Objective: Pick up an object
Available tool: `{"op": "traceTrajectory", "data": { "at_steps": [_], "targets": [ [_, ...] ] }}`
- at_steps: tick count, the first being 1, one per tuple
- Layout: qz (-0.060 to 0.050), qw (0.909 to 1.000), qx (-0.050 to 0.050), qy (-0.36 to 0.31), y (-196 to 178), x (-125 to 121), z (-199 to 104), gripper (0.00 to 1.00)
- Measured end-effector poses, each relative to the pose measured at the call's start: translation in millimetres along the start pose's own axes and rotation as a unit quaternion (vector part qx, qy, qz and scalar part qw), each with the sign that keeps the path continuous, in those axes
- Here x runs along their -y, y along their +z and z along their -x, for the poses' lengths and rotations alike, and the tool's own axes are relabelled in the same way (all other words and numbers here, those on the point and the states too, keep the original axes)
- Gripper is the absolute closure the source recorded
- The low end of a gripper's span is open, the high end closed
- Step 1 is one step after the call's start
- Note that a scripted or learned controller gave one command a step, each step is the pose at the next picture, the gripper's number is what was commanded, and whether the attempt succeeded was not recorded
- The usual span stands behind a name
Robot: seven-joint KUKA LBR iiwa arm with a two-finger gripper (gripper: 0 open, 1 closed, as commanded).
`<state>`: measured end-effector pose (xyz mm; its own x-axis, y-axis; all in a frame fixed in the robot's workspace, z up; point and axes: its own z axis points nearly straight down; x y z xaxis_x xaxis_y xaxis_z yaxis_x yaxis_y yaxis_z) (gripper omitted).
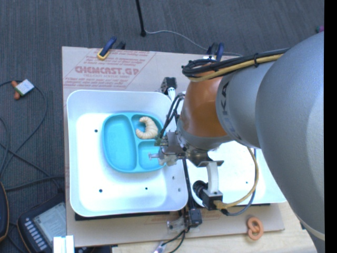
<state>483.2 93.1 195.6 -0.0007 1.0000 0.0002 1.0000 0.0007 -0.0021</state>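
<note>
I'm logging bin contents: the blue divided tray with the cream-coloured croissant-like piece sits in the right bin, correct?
Not quite: the camera view shows the blue divided tray, with the cream-coloured piece in one of its compartments, sitting in the left bin, not the right one.

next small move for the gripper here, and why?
Probably nudge toward the far compartment, then descend. The gripper hangs over the near-right compartment of the blue tray in the left bin, while the only loose item there, a pale curved piece, lies in the next compartment, just beyond it. Nothing visible between the fingers, so centring over the piece comes first.
</note>
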Motion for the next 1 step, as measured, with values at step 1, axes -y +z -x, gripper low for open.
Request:
{"op": "traceTrajectory", "data": {
  "at_steps": [1],
  "targets": [
    [0.0, 1.0, 0.001, 0.001, 11.5, -0.2, 70.8, 1.0]
  ]
}}
